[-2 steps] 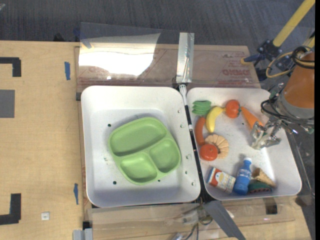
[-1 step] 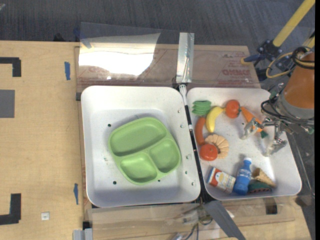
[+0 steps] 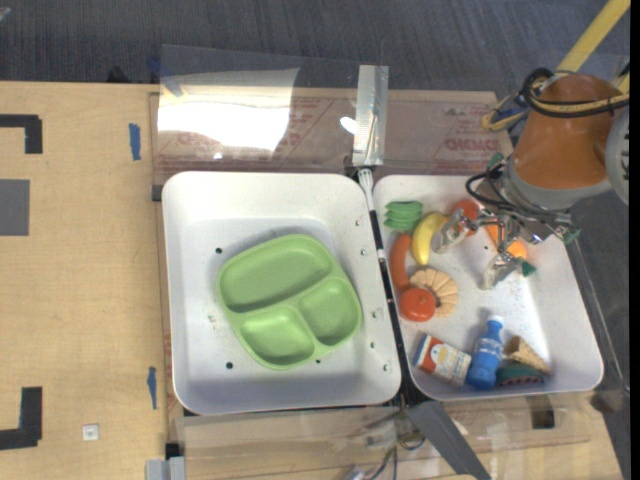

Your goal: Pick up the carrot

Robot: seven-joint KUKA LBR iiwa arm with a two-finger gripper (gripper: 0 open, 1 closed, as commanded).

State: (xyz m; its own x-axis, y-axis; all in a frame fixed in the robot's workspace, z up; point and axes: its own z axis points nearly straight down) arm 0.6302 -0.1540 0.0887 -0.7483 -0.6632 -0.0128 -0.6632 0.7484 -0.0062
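Observation:
The carrot (image 3: 517, 252) is a small orange piece lying in the right bin (image 3: 575, 318), near its back right part, partly hidden by the wrist. My gripper (image 3: 477, 250) hangs low over that spot. Its two metal fingers (image 3: 497, 269) are spread apart and nothing shows between them, so it is open. The carrot sits just right of the nearer finger, close to it or touching it. The orange band of the arm (image 3: 560, 138) rises above the bin's back right corner.
The right bin also holds a banana (image 3: 427, 236), a green toy (image 3: 404, 213), a red sausage (image 3: 400, 260), a tomato (image 3: 418, 304), a carton (image 3: 442, 360), a blue bottle (image 3: 488, 352) and an orange piece (image 3: 466, 211). A green divided plate (image 3: 290, 298) lies in the left bin (image 3: 190, 218).

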